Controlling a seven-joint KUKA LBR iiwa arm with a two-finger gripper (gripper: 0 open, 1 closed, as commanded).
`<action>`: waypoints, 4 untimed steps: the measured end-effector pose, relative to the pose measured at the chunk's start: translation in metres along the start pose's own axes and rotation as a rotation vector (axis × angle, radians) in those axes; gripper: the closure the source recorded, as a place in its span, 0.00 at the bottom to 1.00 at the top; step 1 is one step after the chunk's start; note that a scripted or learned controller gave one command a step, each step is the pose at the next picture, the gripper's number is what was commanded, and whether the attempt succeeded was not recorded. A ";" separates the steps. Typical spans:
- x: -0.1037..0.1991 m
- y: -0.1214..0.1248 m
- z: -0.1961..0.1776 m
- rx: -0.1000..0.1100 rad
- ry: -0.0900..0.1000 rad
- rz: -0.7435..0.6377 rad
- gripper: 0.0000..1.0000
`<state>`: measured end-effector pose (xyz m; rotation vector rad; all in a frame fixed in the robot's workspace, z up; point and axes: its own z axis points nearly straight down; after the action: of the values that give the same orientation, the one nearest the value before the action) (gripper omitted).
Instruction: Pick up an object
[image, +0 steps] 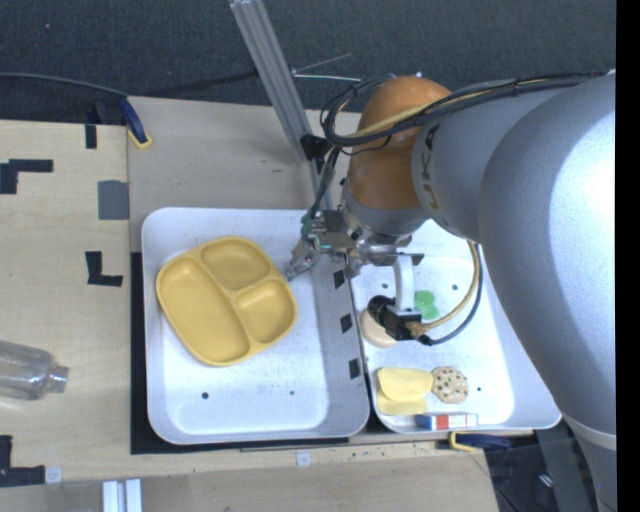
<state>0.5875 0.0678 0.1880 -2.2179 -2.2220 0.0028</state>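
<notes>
My gripper hangs over the divider between the two bins, just right of the yellow divided plate that lies in the left bin. Its fingers look spread open, one near the plate's right rim and one over the divider, with nothing between them. In the right bin lie a yellow block, a chocolate-chip cookie, a green item and a cream round object. The arm's wrist and cables hide part of that bin.
A thin red, white and blue item lies along the right bin's front rim. A clear plastic bottle rests on the bench at far left. A metal rail slants up behind the bins.
</notes>
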 end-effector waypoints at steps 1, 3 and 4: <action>0.001 0.000 -0.009 0.002 0.002 -0.002 1.00; -0.025 -0.060 0.000 0.002 -0.001 0.002 1.00; -0.037 -0.080 0.000 0.001 0.000 0.001 1.00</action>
<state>0.5079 0.0304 0.1880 -2.2181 -2.2211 0.0034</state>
